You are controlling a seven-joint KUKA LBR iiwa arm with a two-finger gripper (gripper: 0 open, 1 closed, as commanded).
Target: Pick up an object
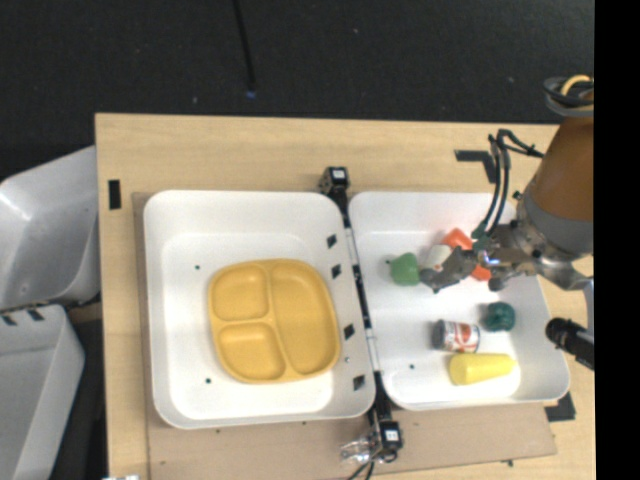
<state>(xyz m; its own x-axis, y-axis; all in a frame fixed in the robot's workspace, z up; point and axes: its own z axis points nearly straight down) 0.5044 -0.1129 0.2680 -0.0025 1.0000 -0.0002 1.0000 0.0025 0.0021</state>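
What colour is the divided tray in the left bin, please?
Yellow, clearest in the camera view: divided tray.

we see a matt pale wood surface (230, 153), smooth glossy white plastic bins (170, 388), and a matt yellow plastic tray (272, 320).

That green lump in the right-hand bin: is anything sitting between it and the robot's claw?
Nothing visible does. The green lump lies on bare white floor of the right bin, just to the camera's left of the end effector. The orange piece, the small can, the yellow object and the teal ball all lie off that line.
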